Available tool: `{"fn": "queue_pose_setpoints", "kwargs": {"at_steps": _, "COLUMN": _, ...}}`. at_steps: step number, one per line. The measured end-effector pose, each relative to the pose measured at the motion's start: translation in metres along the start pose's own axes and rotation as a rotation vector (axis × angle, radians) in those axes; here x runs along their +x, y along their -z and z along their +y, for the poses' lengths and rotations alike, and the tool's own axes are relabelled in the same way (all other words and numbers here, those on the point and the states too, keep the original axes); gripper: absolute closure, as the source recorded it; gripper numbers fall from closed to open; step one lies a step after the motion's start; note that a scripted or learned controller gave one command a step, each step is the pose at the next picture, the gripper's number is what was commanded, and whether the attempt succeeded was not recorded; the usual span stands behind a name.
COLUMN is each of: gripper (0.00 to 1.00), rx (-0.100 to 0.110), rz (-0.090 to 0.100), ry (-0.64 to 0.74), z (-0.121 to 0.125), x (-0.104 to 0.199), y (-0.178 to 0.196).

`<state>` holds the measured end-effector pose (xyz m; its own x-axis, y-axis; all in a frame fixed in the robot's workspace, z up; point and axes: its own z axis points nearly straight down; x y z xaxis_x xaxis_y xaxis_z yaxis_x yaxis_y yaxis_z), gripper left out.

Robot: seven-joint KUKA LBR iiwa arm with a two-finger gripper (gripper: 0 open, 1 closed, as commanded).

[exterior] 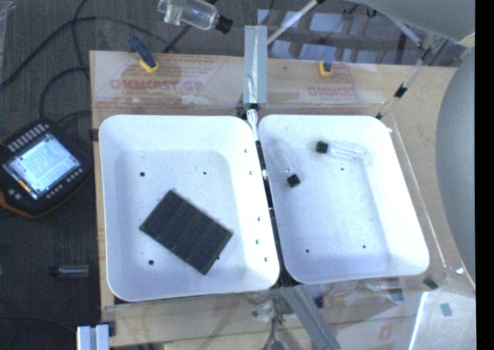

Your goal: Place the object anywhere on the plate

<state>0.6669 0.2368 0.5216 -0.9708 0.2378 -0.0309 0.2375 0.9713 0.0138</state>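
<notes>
Dark ribbed plate (186,231) lies tilted in left bin (123,147); two clear tubes (349,151) with black caps in right bin (401,209).

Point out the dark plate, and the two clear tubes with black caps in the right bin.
dark plate (186,232), camera view, middle of its top face.
upper tube (345,151), camera view, clear body.
lower tube (285,164), camera view, clear body.

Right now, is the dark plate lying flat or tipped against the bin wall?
Flat: the dark plate lies on the left bin floor, apart from its walls.
</notes>
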Motion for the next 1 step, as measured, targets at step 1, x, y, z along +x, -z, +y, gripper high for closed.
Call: {"fn": "queue_pose_setpoints", "kwargs": {"at_steps": 1, "gripper": 1.0, "rx": -0.001, "rz": -0.003, "ry": -0.001, "z": 0.0007, "x": -0.0009, "y": 0.0095}}
